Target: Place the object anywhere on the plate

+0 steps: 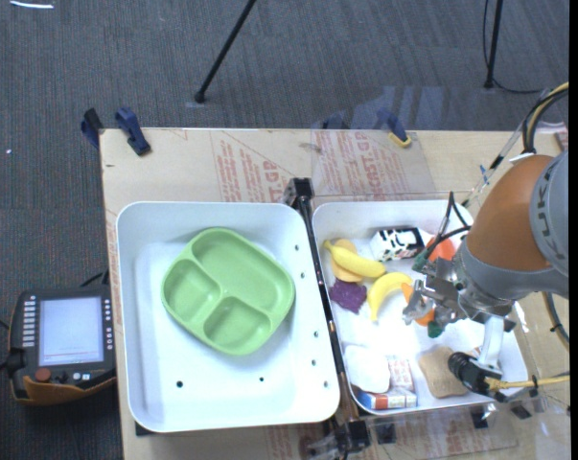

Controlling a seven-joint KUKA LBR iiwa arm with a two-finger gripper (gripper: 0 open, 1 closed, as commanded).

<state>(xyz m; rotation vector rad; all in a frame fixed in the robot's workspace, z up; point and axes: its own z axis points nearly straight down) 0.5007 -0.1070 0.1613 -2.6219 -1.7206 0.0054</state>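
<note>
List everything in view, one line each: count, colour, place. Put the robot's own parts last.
plate: one, light green, three compartments, in the left bin
left bin: one, white, left half of the bench
right bin: one, white, beside the left bin
bananas: two, yellow, upper middle of the right bin
purple item: one, purple, just left of the lower banana
black-and-white item: one, top of the right bin
tan slice: one, tan, lower right of the right bin
pendant: one, black with a pale screen, on the floor left of the bench
arm: one, grey with orange band, over the right bin
claw: one, grey, low over the right bin
</note>
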